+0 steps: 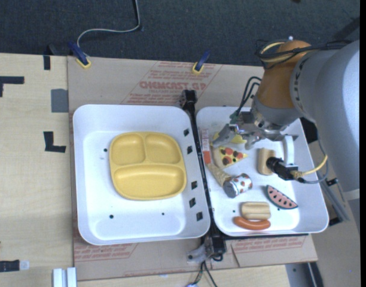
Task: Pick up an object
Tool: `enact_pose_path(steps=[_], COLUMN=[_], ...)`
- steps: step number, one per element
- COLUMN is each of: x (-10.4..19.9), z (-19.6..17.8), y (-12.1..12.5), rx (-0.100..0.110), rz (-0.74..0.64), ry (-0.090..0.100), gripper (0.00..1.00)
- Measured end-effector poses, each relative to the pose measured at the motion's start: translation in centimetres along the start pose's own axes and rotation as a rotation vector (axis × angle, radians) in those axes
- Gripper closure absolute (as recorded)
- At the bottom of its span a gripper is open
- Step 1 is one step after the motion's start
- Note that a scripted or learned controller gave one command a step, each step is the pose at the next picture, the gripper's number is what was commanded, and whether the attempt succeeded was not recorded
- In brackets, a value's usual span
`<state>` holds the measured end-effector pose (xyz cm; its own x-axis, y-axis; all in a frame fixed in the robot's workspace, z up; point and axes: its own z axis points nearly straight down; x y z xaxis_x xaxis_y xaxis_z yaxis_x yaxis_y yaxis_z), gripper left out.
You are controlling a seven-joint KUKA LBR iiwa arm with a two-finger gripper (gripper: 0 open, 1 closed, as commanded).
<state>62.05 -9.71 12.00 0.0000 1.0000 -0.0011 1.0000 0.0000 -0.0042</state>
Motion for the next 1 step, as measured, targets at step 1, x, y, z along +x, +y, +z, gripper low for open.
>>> enact_pose_path(steps=[1], x=[-1.88], z=[3.43], y=[4.72], rx=[-0.005], rz=[-0.001], ry=[0.001], gripper=[0.0])
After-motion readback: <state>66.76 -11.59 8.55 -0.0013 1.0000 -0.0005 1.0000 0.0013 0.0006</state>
